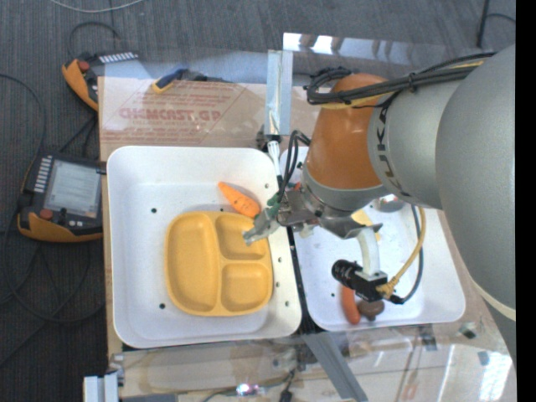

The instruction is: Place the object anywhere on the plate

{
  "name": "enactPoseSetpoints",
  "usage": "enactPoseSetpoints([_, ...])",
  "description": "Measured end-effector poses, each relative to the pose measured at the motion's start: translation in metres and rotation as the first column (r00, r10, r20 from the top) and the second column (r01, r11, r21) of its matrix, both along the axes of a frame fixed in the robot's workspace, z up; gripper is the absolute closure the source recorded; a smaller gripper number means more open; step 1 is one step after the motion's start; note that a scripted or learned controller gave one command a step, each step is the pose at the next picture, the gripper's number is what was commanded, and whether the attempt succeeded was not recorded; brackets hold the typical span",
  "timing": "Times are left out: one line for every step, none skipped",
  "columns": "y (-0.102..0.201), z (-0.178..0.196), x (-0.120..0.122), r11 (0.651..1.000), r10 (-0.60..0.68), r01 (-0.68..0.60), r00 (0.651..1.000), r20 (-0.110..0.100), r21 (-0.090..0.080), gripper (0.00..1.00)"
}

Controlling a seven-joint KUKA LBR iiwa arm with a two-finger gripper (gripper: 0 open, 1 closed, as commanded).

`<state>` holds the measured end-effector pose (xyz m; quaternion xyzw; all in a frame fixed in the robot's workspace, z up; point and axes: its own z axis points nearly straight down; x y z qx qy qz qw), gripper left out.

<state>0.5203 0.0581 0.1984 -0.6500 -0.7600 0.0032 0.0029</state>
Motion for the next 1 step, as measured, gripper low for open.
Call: enactPoseSetpoints([0.0003,0.0080,0.0003,1.000,0.001,-0.001,1.000,-0.003,0.001,1.00])
